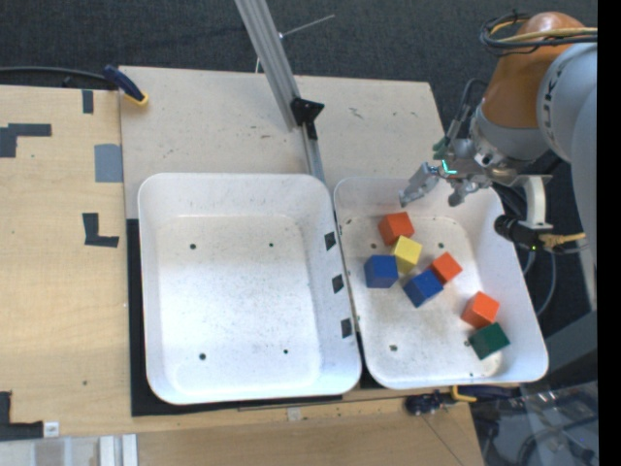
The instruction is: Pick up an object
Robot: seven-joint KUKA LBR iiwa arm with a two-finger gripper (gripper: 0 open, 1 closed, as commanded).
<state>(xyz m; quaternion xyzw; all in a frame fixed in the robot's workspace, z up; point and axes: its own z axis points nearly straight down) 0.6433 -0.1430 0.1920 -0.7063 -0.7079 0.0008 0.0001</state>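
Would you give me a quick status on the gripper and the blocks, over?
Gripper open, above right bin's far end, nothing between fingers. Nearest: orange block, yellow block touching it. Seven blocks in bin, none lifted.

Gripper [433,188] spread open over right bin [519,304], nothing between fingers, above orange block [395,227], coloured blocks clustered below

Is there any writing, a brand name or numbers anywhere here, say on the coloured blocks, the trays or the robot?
None can be read.
The blocks, such as the yellow block, have plain faces.
The white bins carry only dark dots.
The grey tape patches on the bench are blank.
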